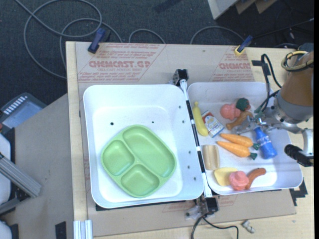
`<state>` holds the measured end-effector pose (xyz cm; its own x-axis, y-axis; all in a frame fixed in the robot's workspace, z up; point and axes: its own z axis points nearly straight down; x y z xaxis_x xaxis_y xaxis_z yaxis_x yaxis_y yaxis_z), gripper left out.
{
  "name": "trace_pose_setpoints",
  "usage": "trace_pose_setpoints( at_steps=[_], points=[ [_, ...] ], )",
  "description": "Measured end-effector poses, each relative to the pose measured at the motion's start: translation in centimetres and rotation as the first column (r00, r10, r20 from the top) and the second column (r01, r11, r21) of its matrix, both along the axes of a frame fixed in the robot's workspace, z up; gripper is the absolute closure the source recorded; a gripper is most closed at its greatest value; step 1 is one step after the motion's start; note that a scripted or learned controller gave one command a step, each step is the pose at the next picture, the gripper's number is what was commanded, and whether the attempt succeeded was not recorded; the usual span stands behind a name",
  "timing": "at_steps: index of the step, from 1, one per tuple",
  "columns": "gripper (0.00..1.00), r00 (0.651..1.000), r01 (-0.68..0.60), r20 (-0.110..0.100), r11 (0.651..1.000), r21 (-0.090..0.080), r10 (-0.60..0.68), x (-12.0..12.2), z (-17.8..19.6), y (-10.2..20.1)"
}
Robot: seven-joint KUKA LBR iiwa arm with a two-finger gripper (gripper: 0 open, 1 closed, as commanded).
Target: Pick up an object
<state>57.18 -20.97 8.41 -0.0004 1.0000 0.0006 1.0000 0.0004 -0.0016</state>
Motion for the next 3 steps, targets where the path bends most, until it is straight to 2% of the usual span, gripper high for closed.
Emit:
trace_pose_setpoints(
  at_steps=[1,2,3],
  points=[
    [0.00,1.000,0.001,0.000,1.000,0.000,-0.001,-1.8,0.0,1.0],
    [0.00,1.000,-0.002,0.004,1.000,-0.002,0.002,9.5,0.1,1.7],
    [1.00,1.000,-0.002,0.005,1.000,-0.004,0.002,9.6,1.3,1.7]
  ],
)
